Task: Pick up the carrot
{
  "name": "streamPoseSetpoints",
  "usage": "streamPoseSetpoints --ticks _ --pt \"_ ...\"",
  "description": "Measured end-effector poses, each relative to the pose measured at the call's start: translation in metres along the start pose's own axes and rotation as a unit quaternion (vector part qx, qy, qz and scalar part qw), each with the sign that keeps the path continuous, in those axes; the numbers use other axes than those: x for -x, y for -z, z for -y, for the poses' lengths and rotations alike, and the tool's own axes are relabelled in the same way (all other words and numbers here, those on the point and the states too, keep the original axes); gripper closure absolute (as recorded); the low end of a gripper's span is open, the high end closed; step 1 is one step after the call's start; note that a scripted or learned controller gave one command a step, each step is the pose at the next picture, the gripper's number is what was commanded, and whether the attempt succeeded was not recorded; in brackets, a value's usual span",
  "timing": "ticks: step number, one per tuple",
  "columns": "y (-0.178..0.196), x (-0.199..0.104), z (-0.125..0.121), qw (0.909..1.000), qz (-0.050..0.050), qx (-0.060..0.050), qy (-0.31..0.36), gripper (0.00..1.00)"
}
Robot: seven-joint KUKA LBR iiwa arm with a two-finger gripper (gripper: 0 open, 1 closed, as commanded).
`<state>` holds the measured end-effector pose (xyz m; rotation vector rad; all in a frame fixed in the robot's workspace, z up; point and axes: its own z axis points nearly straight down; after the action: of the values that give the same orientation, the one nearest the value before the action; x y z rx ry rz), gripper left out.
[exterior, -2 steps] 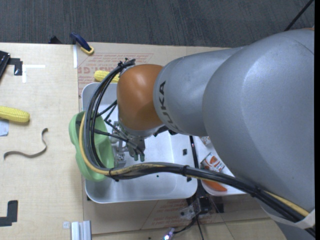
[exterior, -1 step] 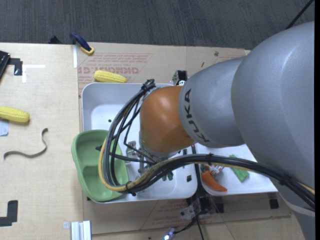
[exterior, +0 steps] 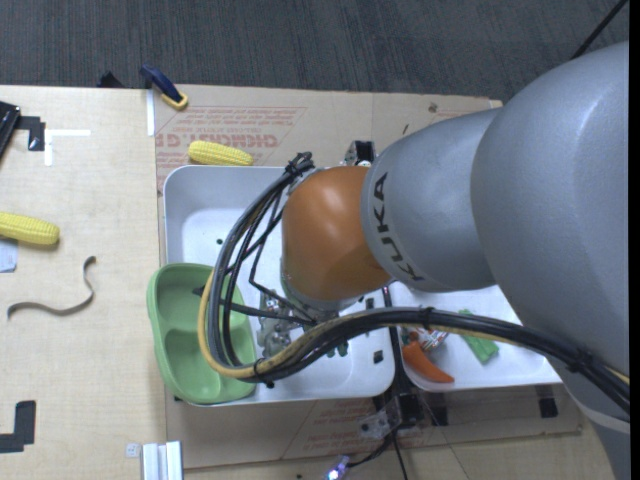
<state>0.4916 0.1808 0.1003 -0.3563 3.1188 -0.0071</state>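
The carrot (exterior: 430,366) lay in the right bin (exterior: 520,368), beside the arm (exterior: 330,238). I could not tell the claw's state. A blind descent could have missed it.

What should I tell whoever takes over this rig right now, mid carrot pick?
Gripper: hidden beneath the arm's orange band and cables over the left bin; finger state cannot be told.
Carrot: lying in the right bin, near its left wall, beside a green leafy piece.
Other: green bowl at the left bin's front-left corner; two corn cobs lie outside the bins.
Done: nothing confirmed; the carrot is not lifted.
Left: reach the carrot, grasp, lift.
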Motion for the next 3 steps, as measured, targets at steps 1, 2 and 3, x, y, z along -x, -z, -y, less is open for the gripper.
streamPoseSetpoints --ticks 1,2,3 --pt "-0.008 0.006 -0.047 0.9936 0.000 0.001 -0.113 1.00" --pt "0.034 -0.002 -0.048 0.9996 0.000 0.001 -0.030 1.00" --pt "0.007 0.008 -0.043 0.9962 0.000 -0.001 0.087 1.00"
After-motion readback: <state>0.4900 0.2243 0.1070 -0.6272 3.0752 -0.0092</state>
